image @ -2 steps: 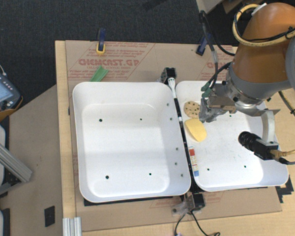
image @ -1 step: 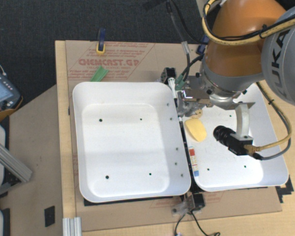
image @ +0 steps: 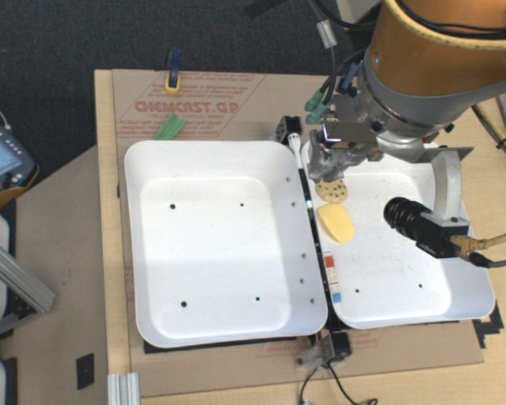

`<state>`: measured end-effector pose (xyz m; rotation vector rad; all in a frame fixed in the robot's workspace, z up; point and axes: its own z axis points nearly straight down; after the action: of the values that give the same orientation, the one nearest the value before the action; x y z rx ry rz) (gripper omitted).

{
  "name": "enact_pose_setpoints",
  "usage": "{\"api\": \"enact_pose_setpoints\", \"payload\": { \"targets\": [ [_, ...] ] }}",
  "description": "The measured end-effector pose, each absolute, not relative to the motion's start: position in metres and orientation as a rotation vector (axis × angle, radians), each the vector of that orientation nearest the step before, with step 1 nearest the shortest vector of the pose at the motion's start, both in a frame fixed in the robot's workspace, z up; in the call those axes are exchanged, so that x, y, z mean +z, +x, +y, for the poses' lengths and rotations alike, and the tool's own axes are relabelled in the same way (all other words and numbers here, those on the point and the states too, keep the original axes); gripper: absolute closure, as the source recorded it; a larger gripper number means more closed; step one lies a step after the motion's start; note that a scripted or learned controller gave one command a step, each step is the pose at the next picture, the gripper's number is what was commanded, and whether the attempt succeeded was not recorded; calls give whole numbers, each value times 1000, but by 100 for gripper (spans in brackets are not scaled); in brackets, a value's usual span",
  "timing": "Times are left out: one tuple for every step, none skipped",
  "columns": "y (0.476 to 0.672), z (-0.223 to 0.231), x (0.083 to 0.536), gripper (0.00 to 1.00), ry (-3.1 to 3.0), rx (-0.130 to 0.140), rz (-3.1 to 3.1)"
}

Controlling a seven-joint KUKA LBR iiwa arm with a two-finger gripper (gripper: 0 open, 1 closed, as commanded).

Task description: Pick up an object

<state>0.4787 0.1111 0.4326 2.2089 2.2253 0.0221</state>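
Over the right bin [image: 455,298], near its upper left corner, the claw [image: 326,171] of the grey and orange arm [image: 438,49], low above a round speckled cookie [image: 331,192]; whether open or closed, cannot tell, fingers hidden by the wrist. Just below the cookie, a pale yellow oval piece [image: 336,224], lying flat on the bin floor close to the left wall, and further down by the same wall a small card with red and blue marks [image: 331,278]. Left bin [image: 211,243] in the centre of the frame, on the brown cardboard of the bench [image: 202,99].
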Motion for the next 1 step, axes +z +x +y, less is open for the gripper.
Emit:
{"api": "enact_pose_setpoints", "payload": {
  "targets": [
    [480,109,436,100,2217,4,2222]
  ]
}}
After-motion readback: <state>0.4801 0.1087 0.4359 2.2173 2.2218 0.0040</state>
